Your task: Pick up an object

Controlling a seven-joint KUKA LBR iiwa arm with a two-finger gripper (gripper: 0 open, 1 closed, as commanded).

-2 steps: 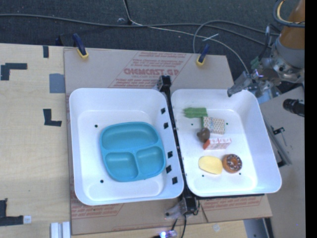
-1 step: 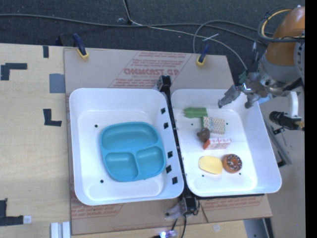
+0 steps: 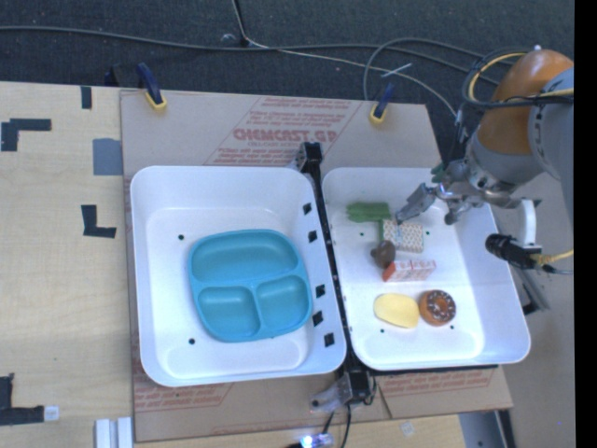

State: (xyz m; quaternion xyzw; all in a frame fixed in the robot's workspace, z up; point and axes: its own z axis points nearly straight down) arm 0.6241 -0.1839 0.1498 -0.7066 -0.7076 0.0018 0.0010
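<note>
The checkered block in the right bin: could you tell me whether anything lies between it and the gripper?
Nothing visible does. The gripper hangs right at the upper edge of the checkered block, with the green piece off to the left and the brown lump below.

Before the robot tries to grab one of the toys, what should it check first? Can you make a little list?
1. Toys within the right bin: ok. Green piece, wafer block, brown piece, red-and-white piece, yellow piece and donut all lie inside.
2. Gripper over a toy: ok, it sits just above the wafer block.
3. Fingers open enough: cannot tell.
4. Target has room around it: not ok, the wafer block is crowded by neighbours.
5. Something already held: cannot tell.
6. Blue tray out of the way: ok, it lies in the left bin.
</note>
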